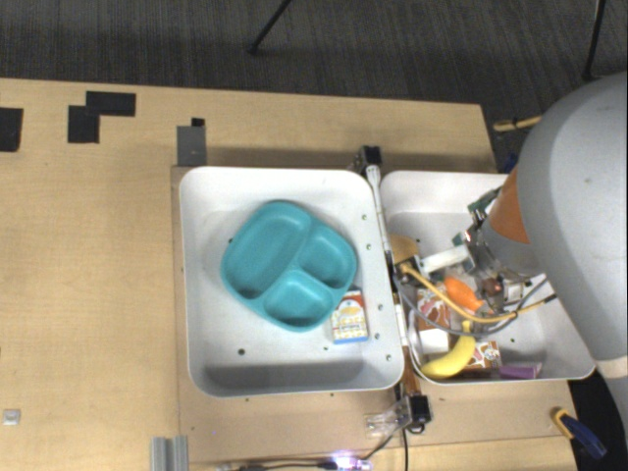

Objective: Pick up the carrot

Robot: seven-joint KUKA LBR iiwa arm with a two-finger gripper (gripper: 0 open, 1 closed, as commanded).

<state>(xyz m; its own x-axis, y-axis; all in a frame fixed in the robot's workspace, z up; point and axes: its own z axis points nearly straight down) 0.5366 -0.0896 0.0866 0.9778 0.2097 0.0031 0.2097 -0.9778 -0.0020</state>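
Observation:
The carrot [459,292], a short orange piece, lies in the right bin [422,199] near its middle. The grey arm comes in from the right with its orange band above the wrist. Its gripper [483,281] hangs low over the right bin, right beside or on the carrot's right end. Cables and the wrist body cover the spot where gripper and carrot meet, so whether they touch is unclear.
A yellow banana [446,361] lies at the right bin's front, next to a brown packet [483,353] and a purple item [521,369]. The left bin [201,263] holds a teal divided plate [288,264] and a small carton [348,320].

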